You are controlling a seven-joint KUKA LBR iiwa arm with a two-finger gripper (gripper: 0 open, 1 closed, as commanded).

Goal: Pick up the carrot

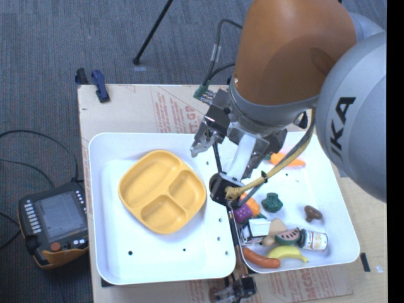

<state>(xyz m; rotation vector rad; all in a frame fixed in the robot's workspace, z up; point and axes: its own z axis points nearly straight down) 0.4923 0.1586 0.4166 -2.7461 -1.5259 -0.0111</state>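
A grey KUKA arm (353,106), the letters "KA" legible in black on its curved casing, hangs over two shallow white bins, its glossy orange band (297,40) dominating the scene. The gripper (218,145) sits low over the seam between the bins; one dark metal finger (202,142) juts toward the left, but whether the jaws stand open or closed cannot be told from here, and nothing is seen between them. The carrot (291,161), a slim orange taper, lies in the right bin (344,223), just right of the jaws and partly hidden by the wrist. Below the jaws, a huddle of plastic toy food: purple grapes (242,214), a dark green bumpy piece (272,202), a brown mushroom-like lump (312,213), a watermelon slice (288,237), a yellow banana (287,252), a red sausage (261,258) and a small labelled bottle (314,239), its print too small to read. Left of the jaws, a smooth yellow three-compartment plate (163,191) rests in the left bin (110,257). Reversed red lettering marks the cardboard (177,109) beneath, unreadable.
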